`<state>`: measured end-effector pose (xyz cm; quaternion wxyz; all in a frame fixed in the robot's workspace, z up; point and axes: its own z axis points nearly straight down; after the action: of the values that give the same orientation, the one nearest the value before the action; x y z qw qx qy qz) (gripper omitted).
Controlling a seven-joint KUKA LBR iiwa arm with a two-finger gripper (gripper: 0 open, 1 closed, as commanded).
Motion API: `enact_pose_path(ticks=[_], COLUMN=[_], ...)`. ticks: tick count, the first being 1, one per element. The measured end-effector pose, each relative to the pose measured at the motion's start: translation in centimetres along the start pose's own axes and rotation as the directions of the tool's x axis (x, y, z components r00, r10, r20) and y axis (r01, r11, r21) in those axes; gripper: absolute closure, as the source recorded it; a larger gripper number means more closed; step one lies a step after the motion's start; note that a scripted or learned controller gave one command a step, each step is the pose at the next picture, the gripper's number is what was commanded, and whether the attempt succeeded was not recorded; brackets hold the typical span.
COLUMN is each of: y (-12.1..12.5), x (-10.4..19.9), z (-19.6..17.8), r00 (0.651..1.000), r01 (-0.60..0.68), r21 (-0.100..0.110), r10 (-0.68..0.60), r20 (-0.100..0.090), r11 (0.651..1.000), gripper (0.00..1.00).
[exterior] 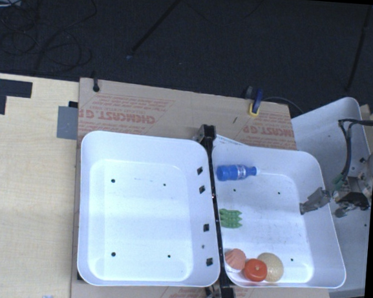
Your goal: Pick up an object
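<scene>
Two shallow white bins are seated side by side on a cardboard sheet (177, 112), the left bin (94, 163) and the right bin (314, 169) being butted along a dark central divider (211, 205), presumably so that items can be carried from one to the other. All candidate objects are found in the right bin. A blue bottle (235, 173) is lying on its side at the far left of that bin, just beside the divider; it is judged likely to roll if nudged. A small green item (230, 218) is resting near the divider at mid-depth, apart from the rest. Three rounded items are bunched in the near corner: a pinkish piece (234, 258), a red piece (255, 270) and a pale round piece (271, 266), the red one touching both neighbours; this crowding is judged to make a clean single grasp harder there. The gripper (325, 199) is seen at the right rim of the right bin, well apart from every object, with nothing between its fingers. Whether the fingers are apart or together cannot be told, as they are small and dark against the arm. The pick is judged not yet begun. The bottle or the green item is judged the easier target, each being isolated.
</scene>
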<state>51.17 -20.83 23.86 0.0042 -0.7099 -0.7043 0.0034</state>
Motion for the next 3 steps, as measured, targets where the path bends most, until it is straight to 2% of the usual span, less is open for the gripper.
enact_pose_path(ticks=[1, 3], y=[0.47, 0.47], x=[0.28, 0.28], z=[-0.24, -0.24], r00=[1.0, 1.0], r01=[0.006, 0.006], r21=[-0.008, -0.008], r10=[-0.006, -0.006], r20=[0.0, 0.0], r11=[1.0, 1.0], gripper=[0.0, 0.0])
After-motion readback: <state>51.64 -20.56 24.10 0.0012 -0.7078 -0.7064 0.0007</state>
